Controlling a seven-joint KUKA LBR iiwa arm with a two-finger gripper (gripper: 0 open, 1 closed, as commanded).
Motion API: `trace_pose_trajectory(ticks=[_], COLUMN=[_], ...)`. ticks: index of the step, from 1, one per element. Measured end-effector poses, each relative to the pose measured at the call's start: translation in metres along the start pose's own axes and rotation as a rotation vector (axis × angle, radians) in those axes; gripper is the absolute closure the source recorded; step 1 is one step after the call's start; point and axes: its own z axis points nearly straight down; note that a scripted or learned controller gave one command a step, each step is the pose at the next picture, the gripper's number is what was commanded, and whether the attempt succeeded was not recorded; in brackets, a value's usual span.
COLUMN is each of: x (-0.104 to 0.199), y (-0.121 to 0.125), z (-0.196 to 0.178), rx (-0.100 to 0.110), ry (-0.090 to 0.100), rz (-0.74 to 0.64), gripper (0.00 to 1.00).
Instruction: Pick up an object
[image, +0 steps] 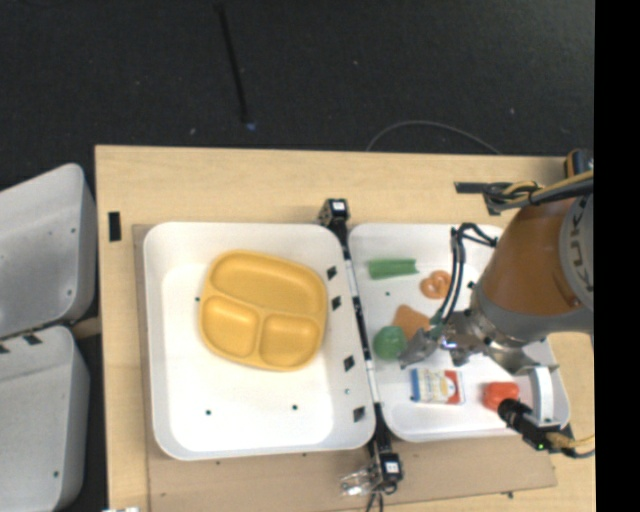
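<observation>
The small round green ball (390, 342) lies at nine o'clock in the right white bin (400, 425), just beside the claw (428, 345); claw opening: cannot tell. Likely light, smooth, prone to rolling; grip across its middle.

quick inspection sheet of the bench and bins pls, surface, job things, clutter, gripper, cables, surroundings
surface: wooden bench bearing a left bin and a right bin side by side
job's things: in the right bin, green bar, pretzel, brown wedge, green ball, carton, orange piece
clutter: yellow tray with three compartments in the left bin
gripper: gripper low over the right bin, beside the ball and wedge; grip not readable
cables: black cable along the arm; thin wire on the floor behind the bench
surroundings: dark floor; white panels at left
</observation>
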Motion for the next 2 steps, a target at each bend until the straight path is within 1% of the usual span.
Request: trace_pose_trajectory(ticks=[1,2], x=[-0.003,-0.004], y=[0.001,0.004], z=[0.05,0.036], rx=[-0.009,-0.017], ry=[-0.004,-0.004], rz=[0.001,0.008], gripper=[0.0,1.0])
